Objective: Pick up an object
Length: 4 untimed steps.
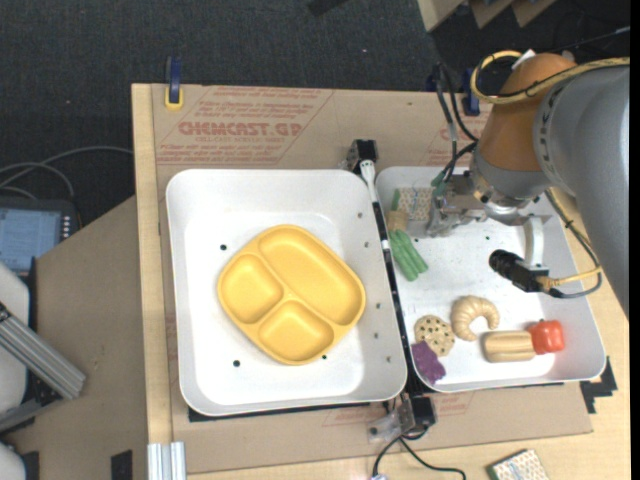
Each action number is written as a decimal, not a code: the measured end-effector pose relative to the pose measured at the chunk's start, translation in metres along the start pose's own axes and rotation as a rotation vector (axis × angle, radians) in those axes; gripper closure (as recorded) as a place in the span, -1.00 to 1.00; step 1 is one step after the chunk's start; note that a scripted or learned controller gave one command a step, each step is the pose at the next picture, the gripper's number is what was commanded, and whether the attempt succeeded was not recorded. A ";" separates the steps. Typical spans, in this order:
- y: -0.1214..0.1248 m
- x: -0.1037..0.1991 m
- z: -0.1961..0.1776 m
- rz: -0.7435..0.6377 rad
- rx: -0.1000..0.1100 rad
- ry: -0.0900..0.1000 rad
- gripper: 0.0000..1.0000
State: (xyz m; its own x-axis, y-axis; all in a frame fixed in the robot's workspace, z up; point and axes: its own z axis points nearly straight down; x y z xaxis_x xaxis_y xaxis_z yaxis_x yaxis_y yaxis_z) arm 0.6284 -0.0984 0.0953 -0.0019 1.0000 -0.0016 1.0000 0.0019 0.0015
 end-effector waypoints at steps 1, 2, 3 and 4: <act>-0.011 -0.068 -0.107 0.008 -0.010 -0.005 1.00; 0.013 -0.092 0.017 0.003 0.011 0.003 1.00; -0.023 -0.125 -0.089 0.006 -0.008 -0.005 1.00; 0.039 -0.112 0.017 -0.001 0.001 0.002 1.00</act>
State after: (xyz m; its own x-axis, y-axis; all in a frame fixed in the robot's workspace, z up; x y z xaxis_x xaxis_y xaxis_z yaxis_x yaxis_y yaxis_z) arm 0.6672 -0.2099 0.0790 -0.0030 1.0000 0.0000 1.0000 0.0030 0.0009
